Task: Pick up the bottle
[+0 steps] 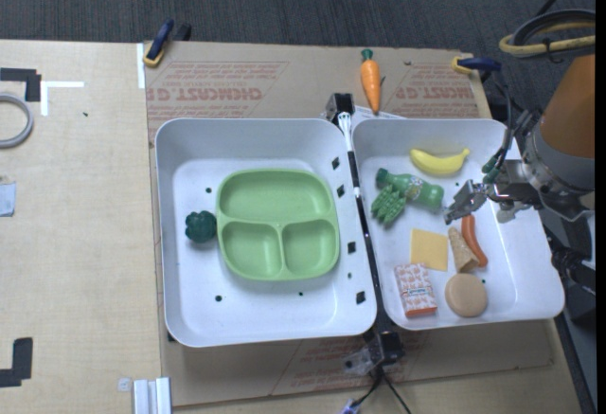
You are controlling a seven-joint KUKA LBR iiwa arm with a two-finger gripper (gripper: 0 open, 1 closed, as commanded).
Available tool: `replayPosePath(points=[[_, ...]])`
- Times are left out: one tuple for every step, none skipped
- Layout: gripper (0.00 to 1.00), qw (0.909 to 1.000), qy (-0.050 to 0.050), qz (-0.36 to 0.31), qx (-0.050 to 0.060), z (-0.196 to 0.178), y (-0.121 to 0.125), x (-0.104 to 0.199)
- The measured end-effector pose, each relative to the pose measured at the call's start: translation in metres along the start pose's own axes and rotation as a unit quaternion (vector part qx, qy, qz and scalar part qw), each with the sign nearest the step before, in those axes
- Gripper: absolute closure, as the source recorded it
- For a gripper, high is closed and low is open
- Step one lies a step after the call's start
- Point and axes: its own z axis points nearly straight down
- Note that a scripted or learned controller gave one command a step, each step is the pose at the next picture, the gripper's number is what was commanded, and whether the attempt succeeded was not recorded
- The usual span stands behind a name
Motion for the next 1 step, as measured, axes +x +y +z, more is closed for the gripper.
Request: replayPosePath(points=[[1.00, 1.0000, 0.000, 0.001, 0.000, -0.0092, 0.0003, -0.0003]])
